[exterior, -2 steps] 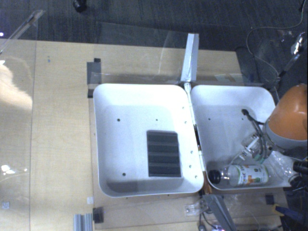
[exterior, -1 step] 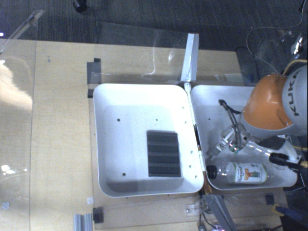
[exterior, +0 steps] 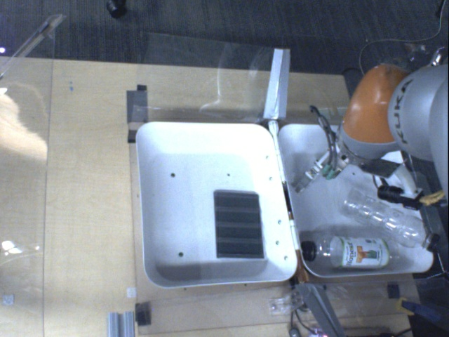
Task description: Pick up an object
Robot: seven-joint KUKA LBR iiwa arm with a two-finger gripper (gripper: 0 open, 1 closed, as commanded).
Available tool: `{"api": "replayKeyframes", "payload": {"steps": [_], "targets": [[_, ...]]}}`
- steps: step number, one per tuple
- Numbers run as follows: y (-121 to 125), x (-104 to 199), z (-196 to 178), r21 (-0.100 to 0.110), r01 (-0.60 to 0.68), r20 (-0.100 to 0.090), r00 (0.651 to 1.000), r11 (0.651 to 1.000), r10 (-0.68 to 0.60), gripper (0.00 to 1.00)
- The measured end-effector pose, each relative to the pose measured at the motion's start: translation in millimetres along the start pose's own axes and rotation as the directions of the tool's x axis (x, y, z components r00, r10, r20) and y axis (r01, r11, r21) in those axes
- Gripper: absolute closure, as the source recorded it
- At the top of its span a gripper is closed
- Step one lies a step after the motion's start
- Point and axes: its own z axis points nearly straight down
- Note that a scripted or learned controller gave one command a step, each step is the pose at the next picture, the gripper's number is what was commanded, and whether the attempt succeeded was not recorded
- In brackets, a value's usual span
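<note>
The arm [exterior: 403, 114] reaches in from the right of the frame and hangs over the upper part of the right bin [exterior: 298, 140], its orange band sitting above the wrist. The gripper [exterior: 317, 172] points down and toward the left, low over the bin's floor near the dividing wall; how it is set cannot be told at this size, and nothing shows in its grasp. Two candidates lie in that bin: a clear plastic bottle [exterior: 382, 216] at the right middle, on its side and hard to read against the white, and a labelled bottle [exterior: 349, 252] along the lower edge, also on its side, black cap toward the left. The left bin [exterior: 151, 188] carries only a dark ribbed block [exterior: 238, 223] at its lower centre. The step in hand looks like the approach, before any grasp. The next move probably calls for shifting toward the lower right of the frame to centre over one bottle, then lining up across its round body, which may roll.
</note>
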Motion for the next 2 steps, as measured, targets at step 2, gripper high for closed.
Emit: {"api": "replayKeyframes", "payload": {"steps": [2], "targets": [[-9,-29,-105,0.006,-0.407,-0.001,0.913,0.913,0.407,0.00]]}}
